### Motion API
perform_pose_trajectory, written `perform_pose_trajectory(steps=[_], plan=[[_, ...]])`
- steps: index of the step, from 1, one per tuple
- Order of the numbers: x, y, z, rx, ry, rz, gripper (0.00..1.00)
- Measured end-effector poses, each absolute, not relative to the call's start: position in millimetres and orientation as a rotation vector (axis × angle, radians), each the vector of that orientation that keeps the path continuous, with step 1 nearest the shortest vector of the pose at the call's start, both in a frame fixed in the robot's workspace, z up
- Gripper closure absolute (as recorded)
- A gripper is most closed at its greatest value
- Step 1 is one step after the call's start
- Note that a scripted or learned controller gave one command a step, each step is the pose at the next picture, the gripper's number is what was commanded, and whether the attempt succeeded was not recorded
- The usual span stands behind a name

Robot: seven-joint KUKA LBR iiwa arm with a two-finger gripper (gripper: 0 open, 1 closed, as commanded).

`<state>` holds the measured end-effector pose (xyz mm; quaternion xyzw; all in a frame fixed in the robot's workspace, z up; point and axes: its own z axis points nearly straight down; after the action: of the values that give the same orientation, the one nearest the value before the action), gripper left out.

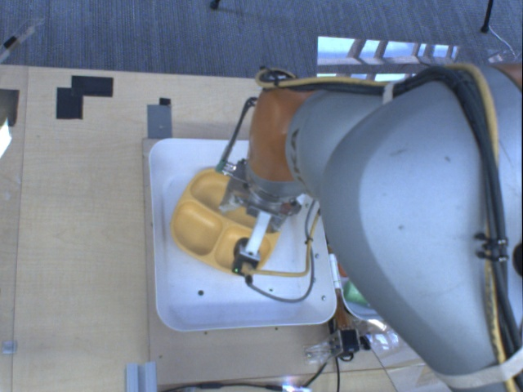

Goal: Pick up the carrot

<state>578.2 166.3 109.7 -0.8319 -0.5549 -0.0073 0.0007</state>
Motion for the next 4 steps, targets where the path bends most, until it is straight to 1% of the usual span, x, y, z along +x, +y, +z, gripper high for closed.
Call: perform_pose_trajectory(steps=[1,2,3,4], plan=[[579.9,166,121,-2.612,-1.742,-0.026,1.00],[506.3,166,152,-2.747,-1.518,0.000,1.00],[502.5,172,96,-2.530,-1.868,-0.030,1.00],[496.5,237,96,-2.605,-1.775,-0.052,1.00]])
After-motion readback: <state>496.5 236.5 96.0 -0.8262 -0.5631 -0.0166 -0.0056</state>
